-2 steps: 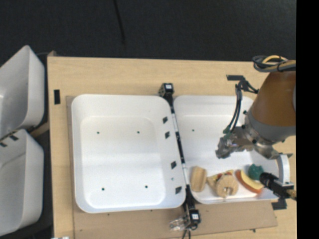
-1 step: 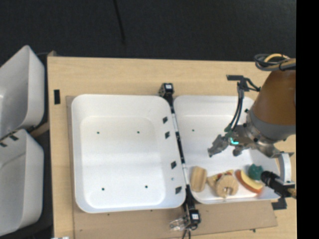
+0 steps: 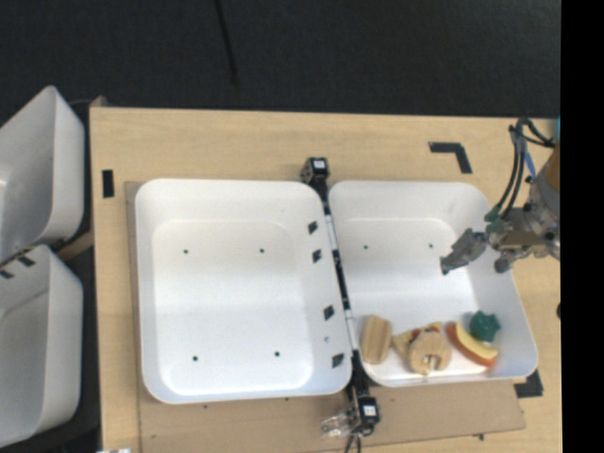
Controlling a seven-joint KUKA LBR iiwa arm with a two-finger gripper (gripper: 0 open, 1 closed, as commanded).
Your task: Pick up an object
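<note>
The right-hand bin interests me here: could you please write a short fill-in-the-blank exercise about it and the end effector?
1. All the objects lie in the ___ bin.
2. They sit along that bin's ___ edge, the one nearest the camera.
3. The small green piece rests beside the apple slice, whose skin is ___.
4. The end effector hangs over the right bin, ___ the objects.

Missing words: right; bottom; red; above

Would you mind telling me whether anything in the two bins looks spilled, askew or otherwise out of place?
Nothing looks spilled or damaged. The objects, a wooden block, a tan wooden piece, and a red apple slice with a green piece, all crowd the right bin's near edge.
</note>
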